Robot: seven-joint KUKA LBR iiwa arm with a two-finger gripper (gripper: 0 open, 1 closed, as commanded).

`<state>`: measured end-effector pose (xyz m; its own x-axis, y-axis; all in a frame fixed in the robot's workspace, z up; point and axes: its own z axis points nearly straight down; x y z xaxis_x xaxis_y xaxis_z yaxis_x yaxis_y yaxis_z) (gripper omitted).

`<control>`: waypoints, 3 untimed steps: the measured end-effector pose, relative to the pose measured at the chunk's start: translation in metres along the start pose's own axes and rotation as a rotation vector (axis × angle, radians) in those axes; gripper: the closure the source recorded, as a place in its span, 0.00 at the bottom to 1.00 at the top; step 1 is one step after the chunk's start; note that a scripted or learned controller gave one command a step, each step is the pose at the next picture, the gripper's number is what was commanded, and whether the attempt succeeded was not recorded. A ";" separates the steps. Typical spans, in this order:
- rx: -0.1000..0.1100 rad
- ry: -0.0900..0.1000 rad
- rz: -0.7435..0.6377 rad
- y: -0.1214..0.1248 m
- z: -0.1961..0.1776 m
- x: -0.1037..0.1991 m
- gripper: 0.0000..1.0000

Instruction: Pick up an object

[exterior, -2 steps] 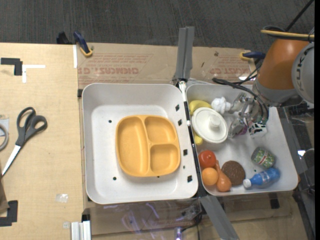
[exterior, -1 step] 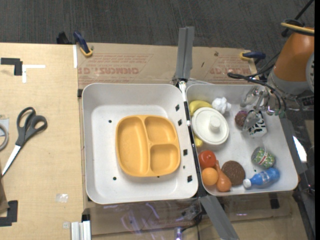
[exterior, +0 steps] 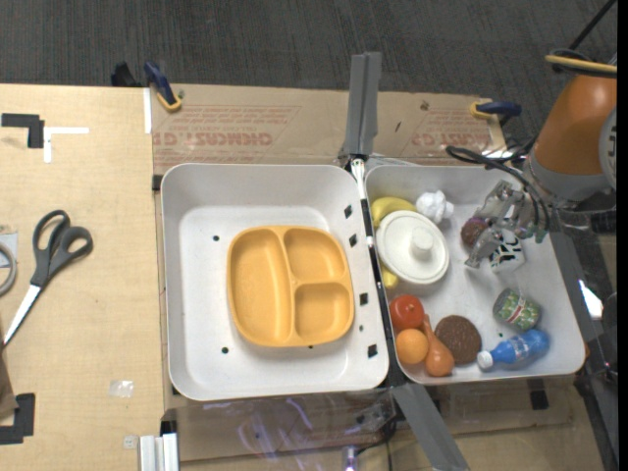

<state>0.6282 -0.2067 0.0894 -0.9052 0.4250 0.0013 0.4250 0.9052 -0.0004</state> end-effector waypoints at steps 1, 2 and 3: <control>0.001 0.000 -0.004 0.001 -0.006 -0.001 1.00; 0.001 0.000 -0.004 0.002 -0.006 -0.001 0.00; 0.002 0.000 -0.007 0.003 -0.013 -0.001 1.00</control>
